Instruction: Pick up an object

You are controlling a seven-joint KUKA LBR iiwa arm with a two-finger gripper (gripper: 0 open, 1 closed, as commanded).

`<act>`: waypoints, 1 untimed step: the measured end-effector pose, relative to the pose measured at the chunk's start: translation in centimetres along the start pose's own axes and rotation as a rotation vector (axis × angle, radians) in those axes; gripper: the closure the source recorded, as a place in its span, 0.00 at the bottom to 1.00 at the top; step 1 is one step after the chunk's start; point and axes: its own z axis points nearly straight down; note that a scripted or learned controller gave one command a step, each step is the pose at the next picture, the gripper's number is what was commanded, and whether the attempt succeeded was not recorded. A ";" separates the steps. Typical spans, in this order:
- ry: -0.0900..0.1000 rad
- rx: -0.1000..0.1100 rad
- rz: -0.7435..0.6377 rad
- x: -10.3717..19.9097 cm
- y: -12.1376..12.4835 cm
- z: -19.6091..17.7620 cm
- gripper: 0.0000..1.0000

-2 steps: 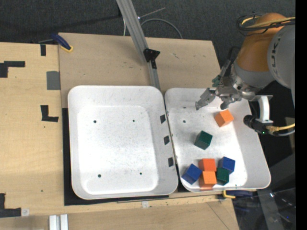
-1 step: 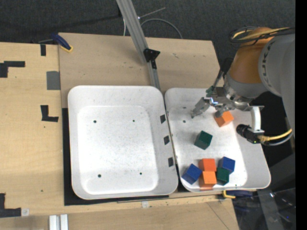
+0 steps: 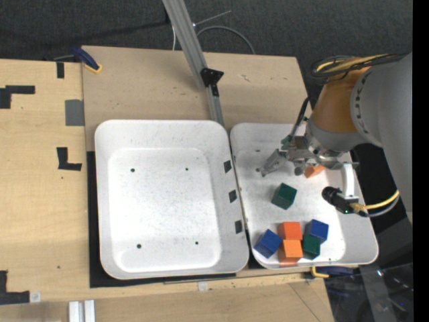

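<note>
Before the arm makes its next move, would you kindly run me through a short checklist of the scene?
1. Gripper over the right bin: ok.
2. Anything held: cannot tell.
3. Lone green cube apart from the other blocks, free on all sides: ok.
4. Cluster at the near edge, blue cube touching orange cube: tight, not ok for a clean grasp.
5. Small orange block partly hidden under the wrist: cannot tell.

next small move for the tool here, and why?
Probably shift the tool toward the lone green cube just below it in the right bin, then descend. That cube sits apart from the clustered blocks near the bin's front edge, so it looks like the easiest grasp.
</note>
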 end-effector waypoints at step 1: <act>0.001 -0.004 -0.002 0.1 0.1 -1.3 1.00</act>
